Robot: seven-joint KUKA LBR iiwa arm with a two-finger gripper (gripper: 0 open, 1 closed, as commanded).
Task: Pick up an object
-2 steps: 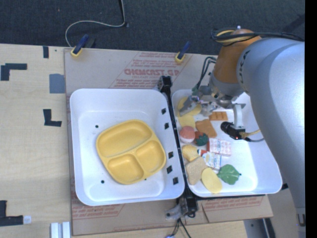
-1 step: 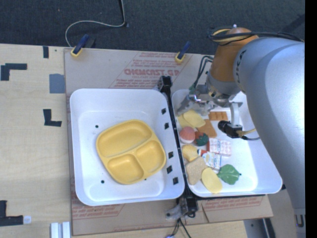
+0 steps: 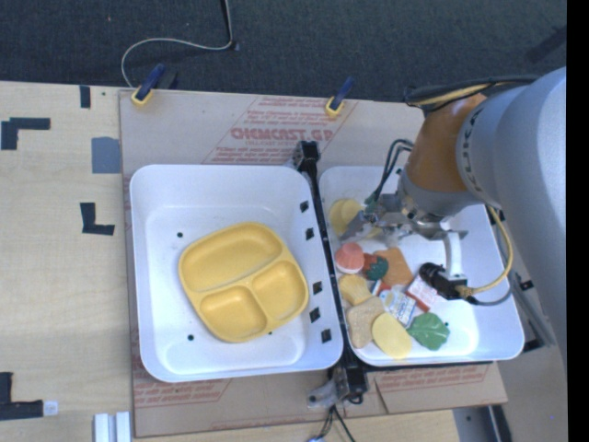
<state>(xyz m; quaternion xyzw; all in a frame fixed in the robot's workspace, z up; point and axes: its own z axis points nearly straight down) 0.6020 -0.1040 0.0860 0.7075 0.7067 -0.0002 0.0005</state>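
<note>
Camera view: gripper (image 3: 385,221), grasp state unclear, above a round yellow piece (image 3: 345,214) in right bin (image 3: 497,339).

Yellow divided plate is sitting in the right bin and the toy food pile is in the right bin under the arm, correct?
Not quite. The camera view shows the yellow divided plate in the left bin. The toy food pile is in the right bin under the arm, as you said.

Arm over the right bin

The gripper (image 3: 382,221) hangs above toy food (image 3: 386,293) in the right bin (image 3: 492,325); a yellow tray (image 3: 242,281) sits in the left bin (image 3: 156,247).
</note>
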